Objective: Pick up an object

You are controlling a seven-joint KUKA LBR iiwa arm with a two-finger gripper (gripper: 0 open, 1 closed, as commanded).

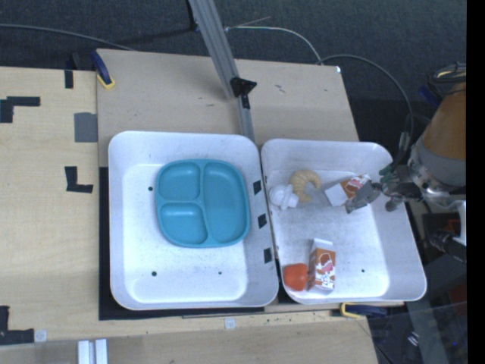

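My gripper [377, 200] hovers at the right bin's [379, 241] right side, open, with nothing between its fingers. Its left finger [361, 198] stands just beside a small orange and white packet [352, 184] and a pale grey card [336, 195]. Further left lie a tan croissant [306, 180] and a white crumpled piece [283, 197]. Near the bin's front sit a small orange and white carton [323, 265] and a red tomato [296, 277], touching each other.
The left bin [129, 226] holds a blue divided plate [203, 202]. A grey metal pole [216, 32] slants over the bench behind the bins. Cables run across the dark floor at the back. The arm's orange band [449, 127] sits at the right.
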